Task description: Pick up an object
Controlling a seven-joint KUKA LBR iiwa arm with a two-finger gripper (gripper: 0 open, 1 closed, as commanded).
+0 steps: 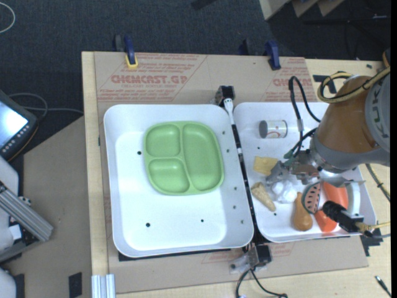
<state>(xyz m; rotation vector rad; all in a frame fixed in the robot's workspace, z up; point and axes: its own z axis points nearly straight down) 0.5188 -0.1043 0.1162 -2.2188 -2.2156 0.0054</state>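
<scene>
- We are looking at a robotics lab: a brown board (205, 73) is being held by blue clamps (130, 47) at twelve o'clock.
- Loose cables (304, 113) are trailing at two o'clock, and an aluminium rail (22, 213) is lying over dark carpet (93, 11) at eight o'clock.

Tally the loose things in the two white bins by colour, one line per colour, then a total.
Green: 1, the divided plate
Grey: 1, the cylinder
Tan or yellow: 2, wedge and cone
White: 1
Brown: 1
Red or orange: 2
Total: 8
</scene>
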